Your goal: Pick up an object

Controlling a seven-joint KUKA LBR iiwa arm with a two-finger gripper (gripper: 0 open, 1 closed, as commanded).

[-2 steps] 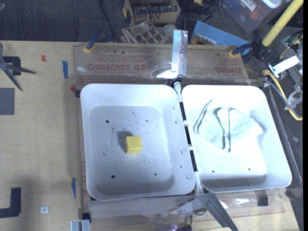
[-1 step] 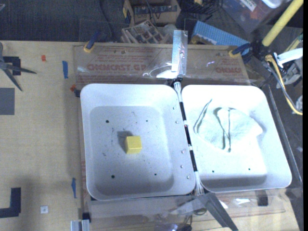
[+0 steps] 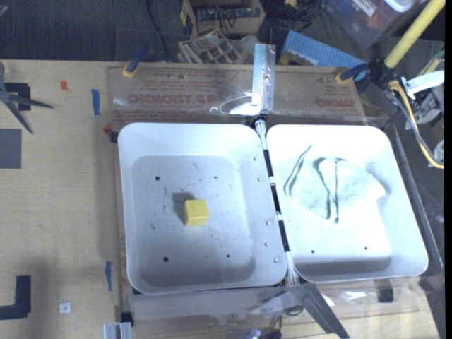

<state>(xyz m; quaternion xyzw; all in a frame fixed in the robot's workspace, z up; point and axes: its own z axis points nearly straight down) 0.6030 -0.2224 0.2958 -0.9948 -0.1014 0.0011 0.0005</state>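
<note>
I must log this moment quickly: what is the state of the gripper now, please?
Gripper: its state cannot be told from the camera view. The yellow block lies free in the left bin.

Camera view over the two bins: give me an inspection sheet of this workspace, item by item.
Surface: wooden bench bearing two shallow white bins side by side.
Job's things: yellow block lying near the middle of the left bin, apart from its walls.
Clutter: white crumpled cloth with dark stripes in the right bin; blue tape marks on the bench.
Grippers: nothing seen.
Cables: dark cables on the floor behind the bench; a yellow cable at the right.
Surroundings: clear sheet with red lettering behind the bins; a yellow pole at upper right.
</note>
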